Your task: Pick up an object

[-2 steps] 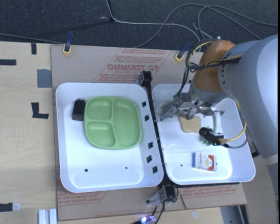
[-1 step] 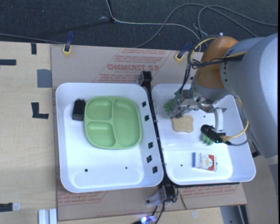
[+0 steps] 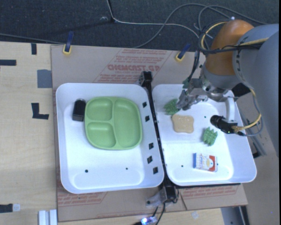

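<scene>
Green leafy toy (image 3: 171, 107) lies in the bin on the view's right (image 3: 243, 172), close to the far corner beside the divider between the two bins.

Camera view, surrounding items:
- A tan, bread-shaped piece (image 3: 183, 123) lies just beside the leafy toy, on its near side.
- A second small green toy (image 3: 209, 136) lies further toward the right wall, apart from the bread-shaped piece.
- A small blue, white and red box (image 3: 205, 162) lies flat near the front of the same bin, well apart from the others.
- The bin on the view's left (image 3: 65, 163) holds a green divided plate (image 3: 113, 123), with a black block (image 3: 78, 110) touching or just beside the plate's left rim.
- Both bins rest on a cardboard sheet (image 3: 131, 64) on the tabletop (image 3: 18, 139).

Camera view, arm pose:
- The arm (image 3: 253, 46) reaches in from the right, the orange band (image 3: 227, 36) above the far edge of the right bin.
- The pincer (image 3: 182, 102) points down at a slant toward the divider, its tip just beside the leafy toy's right edge.
- Whether the pincer is spread or closed cannot be told, nor whether it touches the toy.
</scene>
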Tool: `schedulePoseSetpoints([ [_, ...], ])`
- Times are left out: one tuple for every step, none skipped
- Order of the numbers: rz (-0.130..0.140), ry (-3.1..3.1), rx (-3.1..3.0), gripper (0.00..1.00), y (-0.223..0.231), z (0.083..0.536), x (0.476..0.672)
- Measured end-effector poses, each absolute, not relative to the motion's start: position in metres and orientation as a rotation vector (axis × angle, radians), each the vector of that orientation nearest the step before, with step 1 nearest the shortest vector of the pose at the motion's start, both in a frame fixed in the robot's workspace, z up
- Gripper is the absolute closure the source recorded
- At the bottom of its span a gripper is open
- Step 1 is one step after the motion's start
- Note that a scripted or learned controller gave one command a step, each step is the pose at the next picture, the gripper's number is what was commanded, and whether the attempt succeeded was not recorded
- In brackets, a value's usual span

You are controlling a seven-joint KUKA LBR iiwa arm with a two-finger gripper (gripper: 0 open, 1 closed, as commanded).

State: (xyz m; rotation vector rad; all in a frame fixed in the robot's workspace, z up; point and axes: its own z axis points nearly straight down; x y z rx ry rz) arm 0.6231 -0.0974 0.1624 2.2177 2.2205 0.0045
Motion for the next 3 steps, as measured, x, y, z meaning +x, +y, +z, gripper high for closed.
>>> schedulePoseSetpoints([
  [0.005,2.220,2.217,1.00,-0.097,0.224,0.631],
  [0.002,2.222,2.219,1.00,-0.097,0.257,0.632],
  [0.000,2.227,2.216,1.00,-0.046,0.260,0.634],
])
